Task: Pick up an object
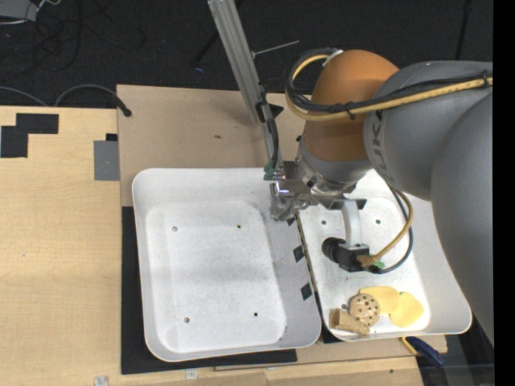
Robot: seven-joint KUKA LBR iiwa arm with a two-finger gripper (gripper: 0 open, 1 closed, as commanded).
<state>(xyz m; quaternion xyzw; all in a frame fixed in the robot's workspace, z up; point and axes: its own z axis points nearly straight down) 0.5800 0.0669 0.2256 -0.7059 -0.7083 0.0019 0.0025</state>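
My gripper (282,202) hangs low over the inner edge of the left bin (153,215), close to the divider between the two bins. The grey arm with its orange band (346,111) covers the far part of the right bin (434,316). At the near end of the right bin lie a brown round perforated object (364,305), a small tan piece (346,321) and two pale yellow flat pieces (398,305). These objects sit well away from the gripper, toward the front. Nothing shows in the gripper.
A black cable end with a yellow lead (348,255) hangs from the wrist over the right bin. A slanted metal rail (241,63) rises behind the bins. Black clips (303,272) line the divider. The wooden bench (56,232) stretches to the left.
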